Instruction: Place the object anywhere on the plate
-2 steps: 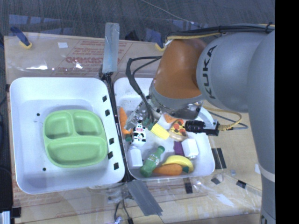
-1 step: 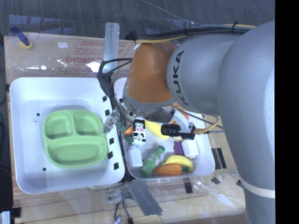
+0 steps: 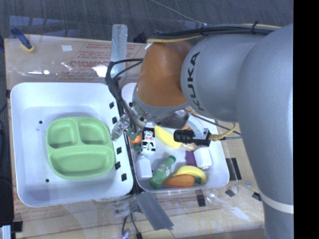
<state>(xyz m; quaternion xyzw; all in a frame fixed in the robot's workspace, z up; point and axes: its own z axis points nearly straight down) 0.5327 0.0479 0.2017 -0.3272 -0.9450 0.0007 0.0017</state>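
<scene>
In the left bin (image 3: 20, 133) a green plate (image 3: 79, 147) lies bare, near the worktop's left edge. The arm (image 3: 209, 68) reaches over the right bin (image 3: 219, 176), its hand (image 3: 130, 128) low at the bin's left wall; its grip cannot be told. Bottle (image 3: 162, 172), banana (image 3: 191, 172) and carrot (image 3: 179, 181) lie along the bin's near edge.

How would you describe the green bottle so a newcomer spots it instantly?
Go to the right white bin, the one the arm reaches into. Along its near edge lies the green bottle, tilted, beside a banana and a carrot. It is the green item with a cap.
</scene>
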